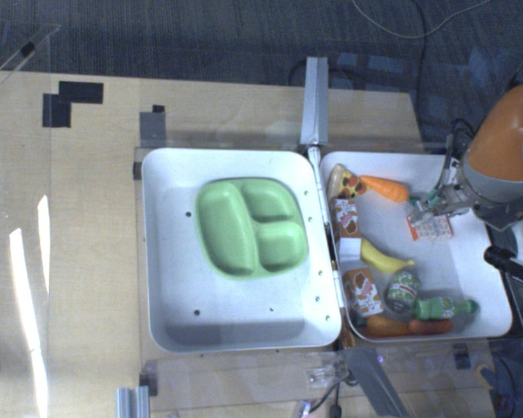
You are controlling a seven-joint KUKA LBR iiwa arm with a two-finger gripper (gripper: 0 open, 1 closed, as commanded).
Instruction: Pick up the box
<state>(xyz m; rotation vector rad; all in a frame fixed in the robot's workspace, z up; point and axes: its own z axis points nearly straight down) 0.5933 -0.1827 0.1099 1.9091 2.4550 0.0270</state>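
the gripper hovers at a red-and-white box with unreadable print; its grip can't be judged.

box labels blurred, no readable text

Glossy white plastic bins sit on a pale, matt wooden bench; the green tray looks smooth plastic.

bins: white | tray: pale green | carrot: orange | banana: yellow | bottle: green | box: white, red print | arm: grey, orange band
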